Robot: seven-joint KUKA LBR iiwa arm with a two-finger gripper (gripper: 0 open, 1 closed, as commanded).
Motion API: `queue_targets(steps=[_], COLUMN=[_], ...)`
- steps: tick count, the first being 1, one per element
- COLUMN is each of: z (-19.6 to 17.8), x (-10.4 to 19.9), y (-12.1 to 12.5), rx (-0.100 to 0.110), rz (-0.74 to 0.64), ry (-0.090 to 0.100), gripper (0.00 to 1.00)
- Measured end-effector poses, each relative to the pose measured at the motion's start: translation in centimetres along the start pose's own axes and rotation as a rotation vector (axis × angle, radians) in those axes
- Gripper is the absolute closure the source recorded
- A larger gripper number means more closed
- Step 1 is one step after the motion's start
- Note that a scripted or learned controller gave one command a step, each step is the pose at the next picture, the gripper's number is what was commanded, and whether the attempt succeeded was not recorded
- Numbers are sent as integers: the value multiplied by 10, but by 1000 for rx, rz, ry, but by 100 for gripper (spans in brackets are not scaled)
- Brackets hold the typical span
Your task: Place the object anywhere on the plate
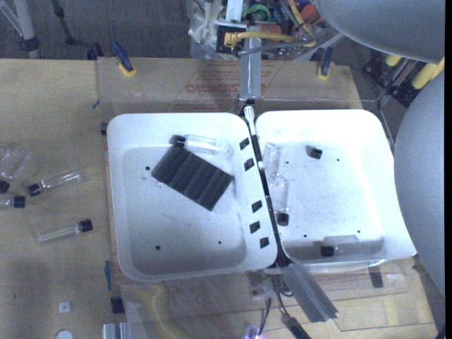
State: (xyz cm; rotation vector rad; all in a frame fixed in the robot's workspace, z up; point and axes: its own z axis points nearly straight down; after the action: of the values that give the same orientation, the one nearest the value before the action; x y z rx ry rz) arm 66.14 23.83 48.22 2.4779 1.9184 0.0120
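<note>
The arm hung high over the right bin, and I could not tell whether the hand was spread or pressed together. I judged the pick not yet begun. Clear vials lay along that bin's left wall, well apart from the dark ribbed plate in the left bin. Another vial lay touching the plate's upper edge. Next came a descent onto one vial, then a carry across the divider.
</note>
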Motion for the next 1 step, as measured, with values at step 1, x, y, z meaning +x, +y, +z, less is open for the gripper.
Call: queue_targets(steps=[1], z=[-10], x=[3], y=[-2], rx=[-3], rz=[-5], ry=[1], gripper=[100])
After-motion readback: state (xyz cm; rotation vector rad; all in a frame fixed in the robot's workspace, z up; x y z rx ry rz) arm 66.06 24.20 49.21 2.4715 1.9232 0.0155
